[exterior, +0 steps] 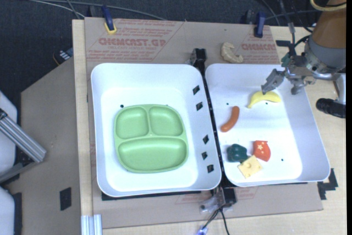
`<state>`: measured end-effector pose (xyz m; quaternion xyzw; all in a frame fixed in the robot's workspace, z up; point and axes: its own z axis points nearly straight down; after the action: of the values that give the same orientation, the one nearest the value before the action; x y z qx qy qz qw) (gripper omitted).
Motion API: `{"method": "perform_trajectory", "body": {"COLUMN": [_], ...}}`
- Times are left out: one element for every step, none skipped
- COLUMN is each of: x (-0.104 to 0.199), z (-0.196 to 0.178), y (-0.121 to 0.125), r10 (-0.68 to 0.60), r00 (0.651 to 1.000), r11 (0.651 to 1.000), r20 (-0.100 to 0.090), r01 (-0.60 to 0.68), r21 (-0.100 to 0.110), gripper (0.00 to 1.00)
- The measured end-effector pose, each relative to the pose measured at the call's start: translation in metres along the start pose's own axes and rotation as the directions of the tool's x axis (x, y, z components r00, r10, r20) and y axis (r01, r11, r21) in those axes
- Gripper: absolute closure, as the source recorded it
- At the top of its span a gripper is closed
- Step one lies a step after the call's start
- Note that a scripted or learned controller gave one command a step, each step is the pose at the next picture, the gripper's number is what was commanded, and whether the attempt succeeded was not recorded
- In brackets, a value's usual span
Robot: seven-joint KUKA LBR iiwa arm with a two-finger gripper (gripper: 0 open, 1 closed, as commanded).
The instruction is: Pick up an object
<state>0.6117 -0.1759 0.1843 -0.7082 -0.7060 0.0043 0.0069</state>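
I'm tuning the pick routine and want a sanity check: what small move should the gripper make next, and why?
Probably a short descent onto the yellow banana. The gripper sits at the banana's upper right edge in the right bin, nearer than the orange sausage. Nothing shows between its fingers, so the pick looks not yet done.

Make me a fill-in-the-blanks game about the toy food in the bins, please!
1. The green tray lies in the ____ bin.
2. The yellow banana lies right by the arm's ____.
3. The orange sausage lies in the right bin, on the banana's ____ side in the picture.
4. The red toy lies next to the yellow cheese and a dark ____ toy.

Missing words: left; tool; left; green
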Motion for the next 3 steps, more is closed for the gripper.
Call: {"method": "perform_trajectory", "body": {"x": [0.0,-0.007,-0.003], "z": [-0.009,0.037,0.081], "y": [0.003,0.007,0.004], "r10": [-0.003,-0.003,-0.004], "r00": [1.0,1.0,1.0], "r11": [1.0,1.0,1.0], "r20": [0.003,0.002,0.002], "r01": [0.003,0.003,0.004], "r21": [-0.015,-0.01,-0.01], "gripper": [0.0,0.0,0.0]}}
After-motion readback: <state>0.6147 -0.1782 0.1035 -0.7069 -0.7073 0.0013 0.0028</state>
